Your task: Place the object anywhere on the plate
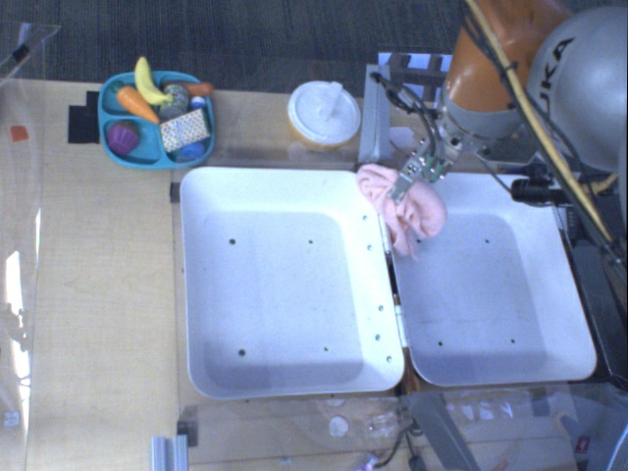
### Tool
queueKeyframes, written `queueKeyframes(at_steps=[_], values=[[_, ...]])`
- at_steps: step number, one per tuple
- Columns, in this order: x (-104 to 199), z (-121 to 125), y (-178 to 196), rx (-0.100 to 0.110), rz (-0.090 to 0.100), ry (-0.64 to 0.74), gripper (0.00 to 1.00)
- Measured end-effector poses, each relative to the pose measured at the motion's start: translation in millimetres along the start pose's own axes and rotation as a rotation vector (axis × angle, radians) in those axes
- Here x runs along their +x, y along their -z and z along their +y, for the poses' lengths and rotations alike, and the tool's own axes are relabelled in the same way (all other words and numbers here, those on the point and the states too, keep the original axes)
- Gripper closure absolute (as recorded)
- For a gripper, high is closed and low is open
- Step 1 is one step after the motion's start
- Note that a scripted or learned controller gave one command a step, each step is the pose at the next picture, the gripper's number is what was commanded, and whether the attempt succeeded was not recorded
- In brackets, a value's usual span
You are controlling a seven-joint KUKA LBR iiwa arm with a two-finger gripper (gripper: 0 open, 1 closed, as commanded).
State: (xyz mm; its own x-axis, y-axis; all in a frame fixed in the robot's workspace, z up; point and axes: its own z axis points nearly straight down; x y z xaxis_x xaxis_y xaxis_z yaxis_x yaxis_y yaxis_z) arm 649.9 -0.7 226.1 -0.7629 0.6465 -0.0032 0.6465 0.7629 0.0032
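Clearly we see the pincer (410,178) pinching a pink cloth (412,212), which hangs over the right bin (510,302) near the divide. We judge it soft, light and floppy; a bunched top fold grips best.

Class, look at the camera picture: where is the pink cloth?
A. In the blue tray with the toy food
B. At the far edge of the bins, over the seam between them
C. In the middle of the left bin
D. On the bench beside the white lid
B: the pink cloth hangs under the claw at the far edge where the left bin meets the right bin.
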Motion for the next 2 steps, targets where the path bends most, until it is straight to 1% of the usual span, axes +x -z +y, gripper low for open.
queueKeyframes(at_steps=[1, 2], values=[[45.2, 30.9, 10.1, -0.002, 0.0, 0.401, 1.0], [96.9, 58.9, 14.9, -0.003, 0.0, 0.7, 1.0]])
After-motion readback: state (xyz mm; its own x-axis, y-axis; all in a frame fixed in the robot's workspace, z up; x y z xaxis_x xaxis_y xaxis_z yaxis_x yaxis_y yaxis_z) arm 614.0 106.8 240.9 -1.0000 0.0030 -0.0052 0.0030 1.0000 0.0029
